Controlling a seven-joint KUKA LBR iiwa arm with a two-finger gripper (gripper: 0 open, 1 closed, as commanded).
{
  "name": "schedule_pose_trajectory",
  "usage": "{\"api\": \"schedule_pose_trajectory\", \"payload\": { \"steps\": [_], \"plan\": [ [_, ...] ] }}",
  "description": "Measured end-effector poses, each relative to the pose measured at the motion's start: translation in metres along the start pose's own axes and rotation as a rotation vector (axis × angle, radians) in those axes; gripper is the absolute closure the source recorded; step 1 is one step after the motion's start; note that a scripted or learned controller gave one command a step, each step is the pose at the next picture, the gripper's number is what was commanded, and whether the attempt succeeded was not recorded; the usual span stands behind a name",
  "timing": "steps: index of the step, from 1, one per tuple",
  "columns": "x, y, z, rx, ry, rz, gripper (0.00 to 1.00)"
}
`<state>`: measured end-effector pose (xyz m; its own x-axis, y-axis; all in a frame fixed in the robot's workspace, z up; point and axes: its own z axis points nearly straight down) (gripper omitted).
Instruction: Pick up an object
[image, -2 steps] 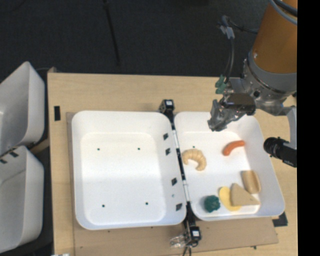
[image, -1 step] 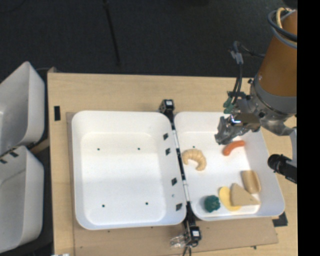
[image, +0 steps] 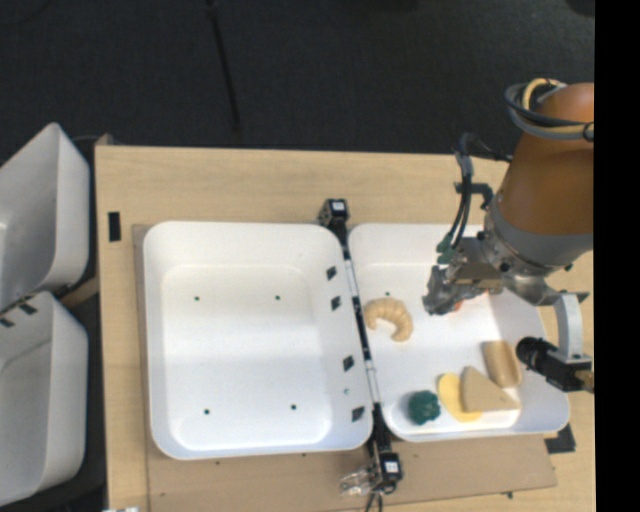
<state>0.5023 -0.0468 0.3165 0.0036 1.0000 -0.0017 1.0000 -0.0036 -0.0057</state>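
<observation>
The arm enters from 3 o'clock and its hand (image: 441, 299) hangs low over the right bin (image: 400, 250), near that bin's middle; whether it is wide or narrow cannot be told from here, and nothing shows between its tips. A croissant (image: 389, 318) lies just beside the hand, toward 8 o'clock of it. Toward 5 o'clock in the same bin sit a green lump (image: 424, 406), a yellow disc (image: 455, 395) and a tan wedge (image: 487, 395) touching one another, with a tan block (image: 501, 362) close above them. The left bin (image: 240, 340) shares the wooden worktop (image: 230, 185)
</observation>
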Motion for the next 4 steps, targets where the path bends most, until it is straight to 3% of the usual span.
{"api": "schedule_pose_trajectory", "payload": {
  "steps": [1, 2, 3, 4],
  "plan": [
    [-0.039, -0.001, -0.002, -0.007, 0.0, -0.001, 1.0],
    [-0.03, 0.01, -0.101, -0.019, -0.001, -0.007, 1.0],
    [-0.087, -0.003, -0.013, -0.001, 0.0, 0.002, 1.0],
    [-0.109, 0.034, 0.062, -0.002, 0.0, -0.002, 1.0]
  ]
}}
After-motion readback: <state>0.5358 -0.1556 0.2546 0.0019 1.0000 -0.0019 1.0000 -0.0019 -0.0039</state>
